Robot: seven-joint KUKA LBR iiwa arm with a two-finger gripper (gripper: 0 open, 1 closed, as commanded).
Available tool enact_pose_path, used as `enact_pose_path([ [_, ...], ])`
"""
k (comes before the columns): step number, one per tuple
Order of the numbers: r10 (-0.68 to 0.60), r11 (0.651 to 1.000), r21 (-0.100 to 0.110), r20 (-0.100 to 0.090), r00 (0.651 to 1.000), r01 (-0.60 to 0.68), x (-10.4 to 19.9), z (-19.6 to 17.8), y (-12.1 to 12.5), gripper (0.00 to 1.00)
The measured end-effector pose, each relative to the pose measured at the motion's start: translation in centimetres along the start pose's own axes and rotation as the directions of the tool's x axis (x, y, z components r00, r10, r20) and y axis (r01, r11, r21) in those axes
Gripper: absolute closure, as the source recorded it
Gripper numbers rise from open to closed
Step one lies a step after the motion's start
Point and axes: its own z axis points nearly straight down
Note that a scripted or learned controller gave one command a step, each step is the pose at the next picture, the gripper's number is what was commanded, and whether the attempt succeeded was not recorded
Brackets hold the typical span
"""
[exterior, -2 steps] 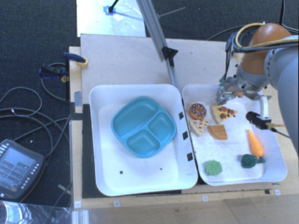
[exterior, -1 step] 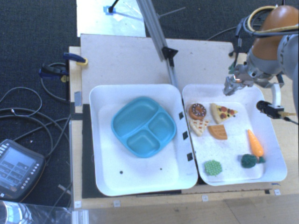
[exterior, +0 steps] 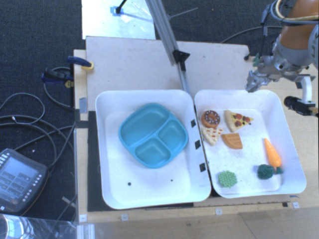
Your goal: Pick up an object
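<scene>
Looking down at a slant, biggest first:

Bench: pale board (exterior: pixel 134 63) carrying both bins, dark carpet around it.
Left bin: white, shallow (exterior: pixel 114 183) — holds a blue divided plate (exterior: pixel 152 135), three compartments, sitting a bit toward the bin's upper right.
Right bin: white, shallow (exterior: pixel 291 148), touching the left bin along the centre seam; all the toy food is in here.
Arm: grey with orange band (exterior: pixel 299 14), coming in from the right, hanging over the right bin's upper-right corner.
Gripper: (exterior: pixel 252 83) at the bin's top rim, above the food and apart from it. Finger state — cannot tell (too small and blurred). Nothing seen between them.
Carrot: orange (exterior: pixel 272 153), near the right wall, pointing up-left.
Pizza slice: (exterior: pixel 236 119), upper middle, closest item to the gripper.
Donut: chocolate with sprinkles (exterior: pixel 210 118), just left of the pizza.
Waffle piece: (exterior: pixel 212 134), directly below the donut, nearly touching it.
Orange wedge: (exterior: pixel 232 141), just right of the waffle.
Green round piece: (exterior: pixel 227 179), lower middle, on its own.
Broccoli: dark green (exterior: pixel 266 171), lower right, just below the carrot.
</scene>
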Motion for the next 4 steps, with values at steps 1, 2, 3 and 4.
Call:
enact_pose_path([
  [1, -0.003, 1.0, 0.007, -0.004, 1.0, 0.003, 5.5, -1.2, -1.4, 1.0],
  [2, -0.003, 1.0, 0.01, -0.004, 1.0, 0.003, 11.1, -0.1, -3.0, 1.0],
  [3, -0.003, 1.0, 0.009, -0.005, 1.0, 0.003, 16.3, -1.1, -4.7, 1.0],
  [4, -0.003, 1.0, 0.009, -0.005, 1.0, 0.003, 21.1, -1.7, -5.9, 1.0],
])
